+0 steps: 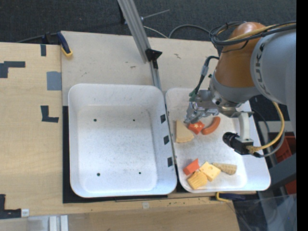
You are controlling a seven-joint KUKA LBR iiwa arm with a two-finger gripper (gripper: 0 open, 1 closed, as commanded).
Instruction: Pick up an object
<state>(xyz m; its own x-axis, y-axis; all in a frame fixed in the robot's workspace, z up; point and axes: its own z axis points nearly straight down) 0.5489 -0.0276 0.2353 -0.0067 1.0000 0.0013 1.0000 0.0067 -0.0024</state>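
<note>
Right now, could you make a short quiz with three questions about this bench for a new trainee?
1. True or false: the food pieces lie in the right bin.
2. Which piece lies directly under the gripper?
A. small red piece
B. yellow waffle square
C. cone
3. Fill in: the slice of bread lies near the bin wall that faces the ____ bin.

Key
1. True.
2. A; the orange sausage lies just beside it.
3. Left.
</note>
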